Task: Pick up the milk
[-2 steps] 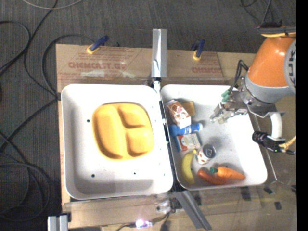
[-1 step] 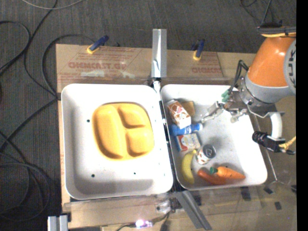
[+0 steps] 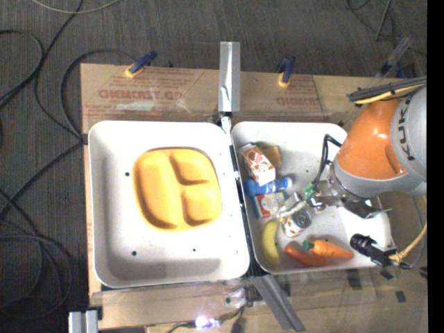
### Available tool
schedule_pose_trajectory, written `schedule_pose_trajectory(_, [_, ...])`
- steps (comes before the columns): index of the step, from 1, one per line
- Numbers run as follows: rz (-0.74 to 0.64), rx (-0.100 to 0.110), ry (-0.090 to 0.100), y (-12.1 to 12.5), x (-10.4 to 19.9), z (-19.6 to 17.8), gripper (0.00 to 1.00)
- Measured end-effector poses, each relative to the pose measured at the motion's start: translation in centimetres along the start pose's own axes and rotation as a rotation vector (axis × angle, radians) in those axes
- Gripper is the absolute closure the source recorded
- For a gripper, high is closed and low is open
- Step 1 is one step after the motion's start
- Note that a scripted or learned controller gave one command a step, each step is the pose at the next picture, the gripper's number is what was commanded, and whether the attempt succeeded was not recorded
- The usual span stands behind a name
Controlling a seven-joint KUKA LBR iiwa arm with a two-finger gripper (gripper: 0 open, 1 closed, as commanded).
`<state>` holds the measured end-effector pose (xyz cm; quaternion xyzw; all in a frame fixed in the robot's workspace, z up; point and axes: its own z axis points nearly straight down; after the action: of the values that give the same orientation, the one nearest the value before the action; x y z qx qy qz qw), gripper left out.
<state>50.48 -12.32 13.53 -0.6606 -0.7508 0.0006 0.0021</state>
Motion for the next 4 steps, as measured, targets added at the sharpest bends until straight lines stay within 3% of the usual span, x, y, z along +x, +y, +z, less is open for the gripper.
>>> schedule_pose_trajectory(1, [0.016, -0.020, -0.010, -1.4, 1.4, 4.5, 0.00])
schedule_pose_trajectory(2, [-0.173, -0.003, -0.002, 4.2, 3.6, -4.8, 0.00])
schedule_pose_trajectory(3, [-0.030, 0.000, -0.002, -2.4, -1.6, -0.3, 0.00])
schedule_pose_trajectory(4, [0.023, -0.009, -0.001, 2.6, -4.1, 3.2, 0.00])
